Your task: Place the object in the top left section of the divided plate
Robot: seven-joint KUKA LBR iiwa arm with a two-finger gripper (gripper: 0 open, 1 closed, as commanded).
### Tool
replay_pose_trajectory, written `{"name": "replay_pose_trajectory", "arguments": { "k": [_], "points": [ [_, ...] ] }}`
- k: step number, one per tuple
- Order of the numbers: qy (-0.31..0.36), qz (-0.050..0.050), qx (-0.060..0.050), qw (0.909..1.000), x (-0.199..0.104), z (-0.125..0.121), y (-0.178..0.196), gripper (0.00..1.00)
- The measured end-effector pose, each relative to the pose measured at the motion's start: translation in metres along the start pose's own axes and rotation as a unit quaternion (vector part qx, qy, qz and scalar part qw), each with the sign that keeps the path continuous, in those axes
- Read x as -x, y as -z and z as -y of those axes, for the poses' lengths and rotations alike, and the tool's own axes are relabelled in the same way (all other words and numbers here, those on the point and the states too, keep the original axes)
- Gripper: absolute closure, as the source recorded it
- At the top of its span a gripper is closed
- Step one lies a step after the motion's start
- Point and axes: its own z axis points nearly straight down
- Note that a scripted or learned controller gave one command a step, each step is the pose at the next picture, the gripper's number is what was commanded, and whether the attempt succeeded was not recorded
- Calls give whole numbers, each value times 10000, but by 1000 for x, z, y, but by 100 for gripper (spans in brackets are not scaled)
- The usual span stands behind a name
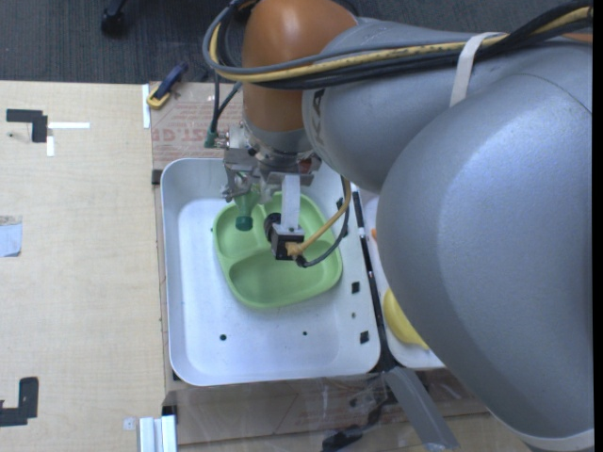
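Grey KUKA arm with orange band (pixel 283 36) reaches over the left shallow white plastic bin (pixel 198 332). The light green divided plastic plate (pixel 273 299) lies flat on the bin floor, toward the bin's upper middle. The two-finger gripper (pixel 245 201) points straight down over the plate's top left section. Key relation: the small dark green object (pixel 244 222) sits directly below the gripper tip, at or touching it, inside the outline of that top left section, with the divider ridge just to its right and the big lower section below it. So there is no sideways offset between object and gripper; what's left is vertical. Can't tell whether the gripper is clenched on the object or released, since the tip is too small and blends with the green plate. Also can't tell whether the object rests on the plate surface or hangs just above it. The object is too small to read a long axis; it looks stubby. Judgement: placement is at or near the drop point, so the next move probably needs only release and a straight lift. Risk: the object sticks to the gripper or rolls over the divider on lift-off.
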Motion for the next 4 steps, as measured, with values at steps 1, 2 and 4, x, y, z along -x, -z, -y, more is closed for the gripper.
{"name": "replay_pose_trajectory", "arguments": {
  "k": [1,2,4],
  "points": [
    [3,4,0,10000,0,0,0,0],
    [-1523,-6,-3,9883,0,87,-116,0],
    [421,0,-2,9991,1,98,-24,0]
  ]
}}
